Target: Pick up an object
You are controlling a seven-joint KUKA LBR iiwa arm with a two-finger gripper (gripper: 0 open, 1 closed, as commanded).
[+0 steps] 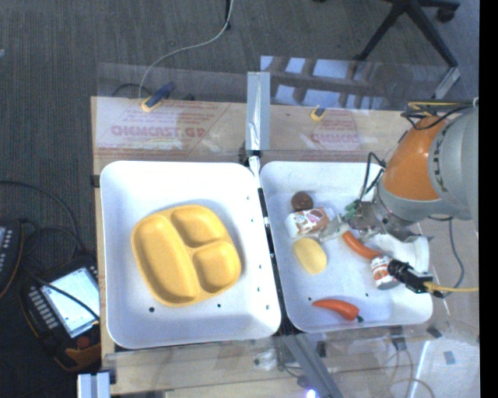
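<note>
1. Gripper (364,221) low in right bin (405,311), beside orange carrot (359,246); finger state: could not tell.
2. Yellow tray (187,253) in left bin (124,311).
3. Red chili (337,308) near edge.

- Yellow divided tray (187,253) in left bin (124,183), three compartments.
- Blue-yellow clip (156,96) on desk's (109,132) far edge, w/ thin cable.
- Tablet-like device (68,300) on floor, btm left.
- Chair base (412,19) top right.
</note>
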